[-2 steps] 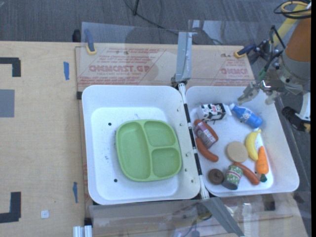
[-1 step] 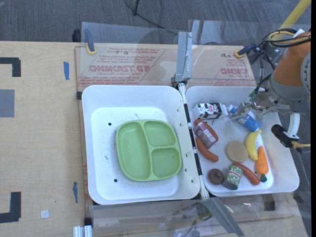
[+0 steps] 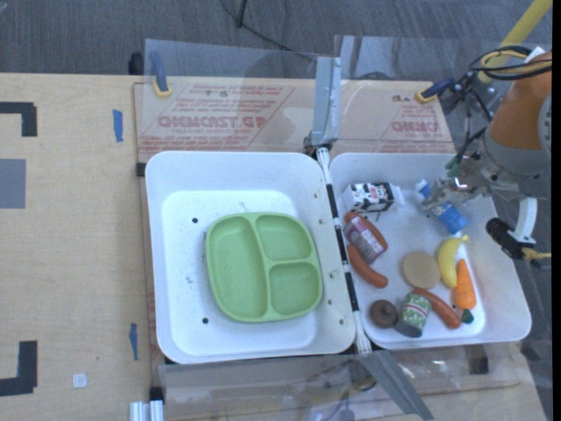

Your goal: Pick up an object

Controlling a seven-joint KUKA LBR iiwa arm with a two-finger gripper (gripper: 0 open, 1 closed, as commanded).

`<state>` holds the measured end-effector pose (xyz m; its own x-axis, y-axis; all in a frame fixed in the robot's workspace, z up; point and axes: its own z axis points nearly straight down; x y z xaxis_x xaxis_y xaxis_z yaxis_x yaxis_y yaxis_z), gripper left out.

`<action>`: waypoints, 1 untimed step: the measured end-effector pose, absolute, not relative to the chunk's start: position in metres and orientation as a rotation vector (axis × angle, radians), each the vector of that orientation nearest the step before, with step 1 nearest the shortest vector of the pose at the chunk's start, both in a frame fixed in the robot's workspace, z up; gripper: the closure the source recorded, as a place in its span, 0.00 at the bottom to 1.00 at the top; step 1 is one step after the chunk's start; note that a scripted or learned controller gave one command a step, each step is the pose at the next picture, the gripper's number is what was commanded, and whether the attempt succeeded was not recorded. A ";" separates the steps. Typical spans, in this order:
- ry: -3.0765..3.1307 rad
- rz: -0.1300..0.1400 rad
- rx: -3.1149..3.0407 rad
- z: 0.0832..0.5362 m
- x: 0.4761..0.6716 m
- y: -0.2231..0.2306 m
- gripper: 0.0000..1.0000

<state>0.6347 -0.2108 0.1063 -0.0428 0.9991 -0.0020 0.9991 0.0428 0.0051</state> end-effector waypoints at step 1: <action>2.137 0.001 2.298 0.151 0.668 -0.171 1.00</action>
